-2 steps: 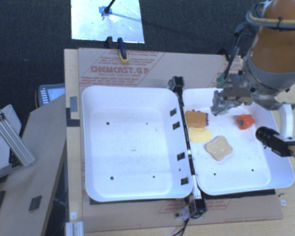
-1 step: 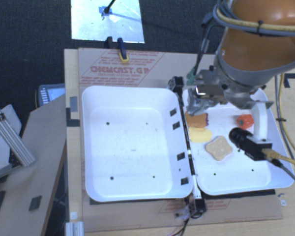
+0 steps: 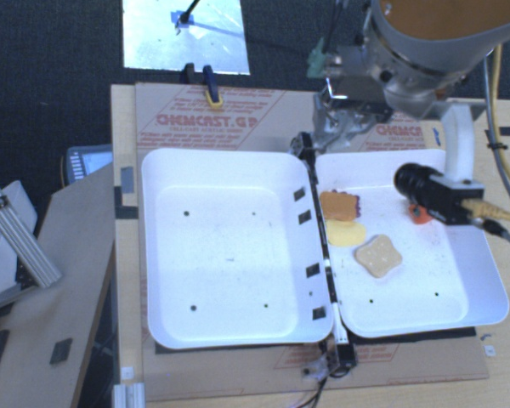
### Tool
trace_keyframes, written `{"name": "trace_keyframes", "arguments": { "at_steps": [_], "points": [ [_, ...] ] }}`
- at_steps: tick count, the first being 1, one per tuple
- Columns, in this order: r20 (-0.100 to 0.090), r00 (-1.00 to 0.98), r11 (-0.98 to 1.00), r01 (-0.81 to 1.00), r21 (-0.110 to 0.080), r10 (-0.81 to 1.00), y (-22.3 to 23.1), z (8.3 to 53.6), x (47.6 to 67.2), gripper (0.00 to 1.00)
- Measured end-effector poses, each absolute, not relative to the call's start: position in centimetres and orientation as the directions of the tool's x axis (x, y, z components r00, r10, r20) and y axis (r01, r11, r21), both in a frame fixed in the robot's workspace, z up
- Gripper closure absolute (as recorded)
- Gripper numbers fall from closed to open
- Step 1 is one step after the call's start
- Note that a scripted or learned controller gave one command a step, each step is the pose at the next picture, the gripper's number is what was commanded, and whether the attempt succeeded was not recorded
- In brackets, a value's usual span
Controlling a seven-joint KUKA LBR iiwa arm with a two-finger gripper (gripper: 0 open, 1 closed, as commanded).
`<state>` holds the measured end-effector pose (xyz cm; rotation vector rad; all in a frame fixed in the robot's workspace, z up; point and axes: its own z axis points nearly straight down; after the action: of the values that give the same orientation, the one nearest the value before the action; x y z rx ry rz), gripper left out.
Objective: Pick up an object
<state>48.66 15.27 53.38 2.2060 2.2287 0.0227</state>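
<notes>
Overhead and closest to the lens, my arm [image 3: 442, 24] comes in across the far right corner of the counter [image 3: 126, 313]. Left bin [image 3: 229, 253] and right bin [image 3: 425, 300] sit edge to edge on the counter.

My jaws hang over the right bin's far edge, near its far left corner. Released or clenched: cannot tell.

All candidate items lie in the right bin:
- A beige toast-shaped piece [image 3: 378, 256] sits mid-floor.
- A yellow disc [image 3: 346, 234] lies just beside it, toward the left edge.
- An orange slab [image 3: 339, 206] touches the disc on its far side.
- A small red-orange piece [image 3: 419, 215] lies toward the far right, partly hidden.
</notes>
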Motion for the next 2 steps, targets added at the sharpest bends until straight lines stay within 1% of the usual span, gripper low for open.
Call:
{"name": "trace_keyframes", "arguments": {
  "at_steps": [1,2],
  "points": [
    [0.003,-0.011,0.011,1.000,0.004,1.000,23.93,53.51,51.23,1.00],
    [0.001,-0.005,0.005,1.000,0.002,1.000,23.45,53.49,51.17,0.00]
  ]
}}
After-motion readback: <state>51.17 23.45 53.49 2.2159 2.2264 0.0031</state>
